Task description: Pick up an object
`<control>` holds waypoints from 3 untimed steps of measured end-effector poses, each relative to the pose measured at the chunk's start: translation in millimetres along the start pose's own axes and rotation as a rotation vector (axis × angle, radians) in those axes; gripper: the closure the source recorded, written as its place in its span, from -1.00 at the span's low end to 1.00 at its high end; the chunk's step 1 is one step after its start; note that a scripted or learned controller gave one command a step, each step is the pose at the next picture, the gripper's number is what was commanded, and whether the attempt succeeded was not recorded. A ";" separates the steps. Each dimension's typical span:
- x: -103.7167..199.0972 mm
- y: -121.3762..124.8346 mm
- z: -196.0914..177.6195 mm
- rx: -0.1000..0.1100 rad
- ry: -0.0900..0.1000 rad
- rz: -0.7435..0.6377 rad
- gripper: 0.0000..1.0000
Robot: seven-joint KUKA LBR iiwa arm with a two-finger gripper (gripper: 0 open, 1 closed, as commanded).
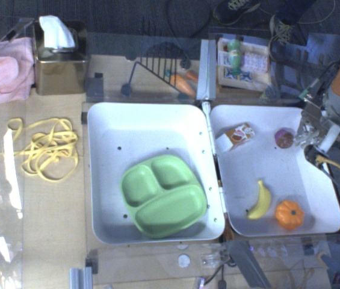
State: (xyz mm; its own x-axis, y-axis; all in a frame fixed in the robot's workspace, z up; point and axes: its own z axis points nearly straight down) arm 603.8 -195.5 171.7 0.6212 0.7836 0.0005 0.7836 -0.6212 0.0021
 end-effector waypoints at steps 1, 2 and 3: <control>32.6 -93.7 84.3 -0.002 0.004 -0.029 1.00; 119.8 -10.6 85.6 -0.002 0.002 0.177 1.00; 82.7 -2.5 85.5 -0.001 0.001 0.629 1.00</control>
State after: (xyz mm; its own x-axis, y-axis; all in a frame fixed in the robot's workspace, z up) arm 653.3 -129.2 86.3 0.9633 0.2683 0.0033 0.2683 -0.9633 0.0020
